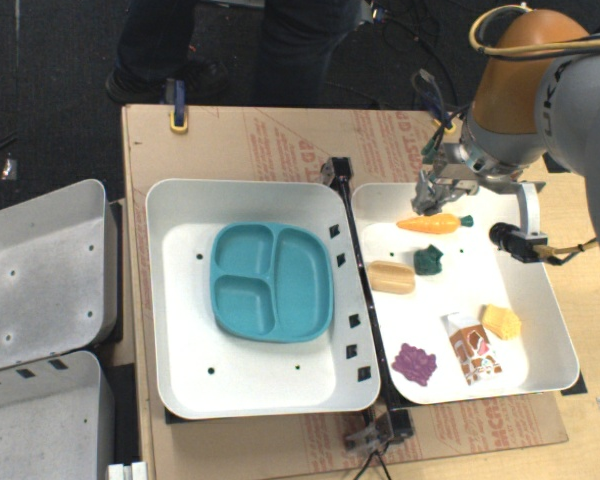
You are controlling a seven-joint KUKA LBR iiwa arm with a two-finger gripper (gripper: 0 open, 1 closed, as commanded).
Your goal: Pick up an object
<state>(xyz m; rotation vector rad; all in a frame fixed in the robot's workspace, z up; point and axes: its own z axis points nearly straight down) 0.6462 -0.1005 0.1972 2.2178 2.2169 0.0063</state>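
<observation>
Gripper [438,200] is hanging at the far end of the right bin [555,298], low over the bin floor, with the grey arm [540,88] and its orange band coming in from the upper right. How far apart its tips are sitting cannot be made out; nothing is showing between them.

Carrot [432,225] is lying just below and in front of the gripper tips, nearly touching them. Its long axis is running left to right across the bin, orange body toward the divider, green stub toward the right wall. Judging by closeness, this is the likely target: the gripper is sitting over the carrot's middle, so the coming move looks like a short drop, with the fingers needing to straddle the narrow width, not the length.

Further out, toward the camera: a green piece [429,259] just past the carrot, a tan bread-like roll [391,277] by the divider, then yellow block [501,322], brown-and-white packet [474,351] and purple grapes [414,364] near the front edge.

Left bin [180,368] is carrying a teal divided plate [272,282], well apart from the gripper.
</observation>
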